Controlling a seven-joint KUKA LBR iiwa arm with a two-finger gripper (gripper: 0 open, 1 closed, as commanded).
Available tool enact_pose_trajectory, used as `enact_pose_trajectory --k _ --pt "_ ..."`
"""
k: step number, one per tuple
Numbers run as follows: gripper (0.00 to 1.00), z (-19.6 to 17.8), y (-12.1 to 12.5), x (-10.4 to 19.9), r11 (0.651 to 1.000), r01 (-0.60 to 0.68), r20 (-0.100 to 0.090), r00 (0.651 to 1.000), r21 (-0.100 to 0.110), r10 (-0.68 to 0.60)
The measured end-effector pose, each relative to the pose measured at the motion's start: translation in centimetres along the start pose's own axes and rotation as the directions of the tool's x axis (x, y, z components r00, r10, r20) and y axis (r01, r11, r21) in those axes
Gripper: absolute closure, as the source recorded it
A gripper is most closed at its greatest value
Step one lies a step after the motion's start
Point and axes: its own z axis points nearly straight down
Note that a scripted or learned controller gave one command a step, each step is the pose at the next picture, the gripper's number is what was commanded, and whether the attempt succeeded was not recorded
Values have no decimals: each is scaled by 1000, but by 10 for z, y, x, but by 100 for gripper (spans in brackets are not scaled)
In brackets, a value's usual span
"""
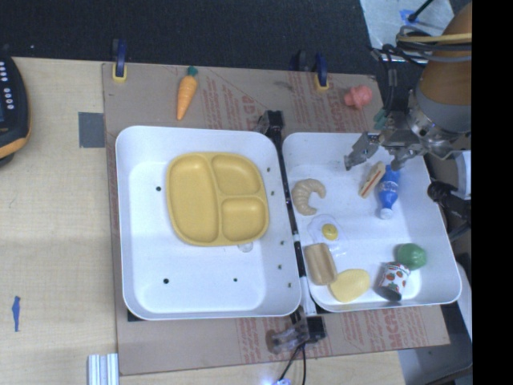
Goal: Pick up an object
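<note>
My gripper [378, 156] hangs open over the far part of the right bin [449, 239], its two fingers spread apart with nothing between them. Just below it lies a small hot dog [370, 180], and a blue bottle [389, 191] lies right of that. Also in this bin are a croissant [308, 195], a small yellow piece under a clear lid [329, 232], a tan bread slab [320, 263], a yellow lemon-like lump [350, 285], a green round piece [410, 255] and a small printed can [393, 281].
The left bin [144, 279] holds a yellow divided plate [216, 197]. A toy carrot [186, 93] and a pink piece [358, 96] lie on the board beyond the bins. A dark device [10, 103] sits at the bench's left edge.
</note>
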Motion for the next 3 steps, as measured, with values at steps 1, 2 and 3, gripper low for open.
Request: enact_pose_trajectory --k 1,2,3 --pt "0 49 8 -91 1000 -7 5 1000 2 7" --pt "0 138 35 -89 1000 3 -1 1000 8 -3" --pt "100 115 40 -91 1000 6 3 1000 -8 -6"
